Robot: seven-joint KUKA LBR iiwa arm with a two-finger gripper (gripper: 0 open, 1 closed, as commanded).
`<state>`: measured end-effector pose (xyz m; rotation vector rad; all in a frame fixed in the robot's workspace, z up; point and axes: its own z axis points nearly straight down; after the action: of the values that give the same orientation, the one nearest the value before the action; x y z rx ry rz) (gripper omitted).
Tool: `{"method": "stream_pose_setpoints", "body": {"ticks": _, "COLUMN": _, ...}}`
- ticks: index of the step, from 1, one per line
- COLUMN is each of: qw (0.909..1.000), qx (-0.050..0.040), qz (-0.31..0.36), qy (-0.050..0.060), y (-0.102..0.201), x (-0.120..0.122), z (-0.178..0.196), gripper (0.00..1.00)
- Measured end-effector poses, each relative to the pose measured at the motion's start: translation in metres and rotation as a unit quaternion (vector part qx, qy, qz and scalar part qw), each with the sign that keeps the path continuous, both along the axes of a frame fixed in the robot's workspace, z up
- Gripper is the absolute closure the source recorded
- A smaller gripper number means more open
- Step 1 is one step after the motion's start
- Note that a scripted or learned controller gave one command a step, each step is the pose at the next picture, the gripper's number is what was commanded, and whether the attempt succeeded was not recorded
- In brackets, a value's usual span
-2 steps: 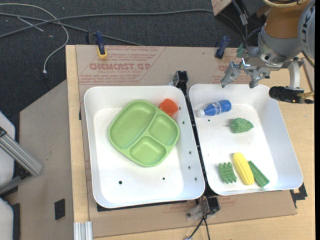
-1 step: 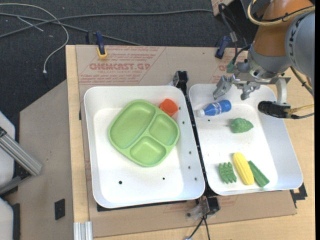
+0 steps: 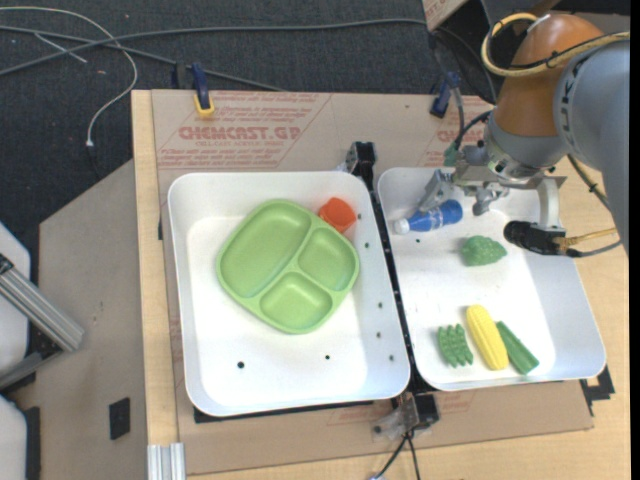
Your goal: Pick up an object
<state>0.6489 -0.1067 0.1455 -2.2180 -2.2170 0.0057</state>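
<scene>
Nearest us: toy corn (image 3: 487, 336) in right bin (image 3: 575, 298) | we see tool (image 3: 458, 194) fingers spread apart above blue bottle (image 3: 432, 217) lying in that bin's far left corner | green plate (image 3: 288, 264) in left bin (image 3: 200, 298)

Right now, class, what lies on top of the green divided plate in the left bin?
Nothing lies on the green divided plate: all three compartments are bare. The orange object sits beside its upper right rim. What is beneath the plate is covered.

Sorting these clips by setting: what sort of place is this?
Probably a robotics lab test bench: two shallow white bins of toy items sit on a clamped cardboard sheet, a grey arm reaches in, and loose cables trail over dark carpet.
</scene>
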Motion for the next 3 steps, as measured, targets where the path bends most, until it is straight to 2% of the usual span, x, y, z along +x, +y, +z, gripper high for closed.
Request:
{"method": "stream_pose_setpoints", "body": {"ticks": 1, "qw": 1.0, "qx": -0.0003, "qz": 0.0, "qy": -0.004, "y": 0.0, "x": 0.002, "z": 0.015, "gripper": 1.0}}
{"method": "stream_pose_setpoints", "body": {"ticks": 3, "qw": 1.0, "qx": -0.0014, "qz": 0.001, "qy": -0.007, "y": 0.007, "x": -0.003, "z": 0.128, "gripper": 1.0}}
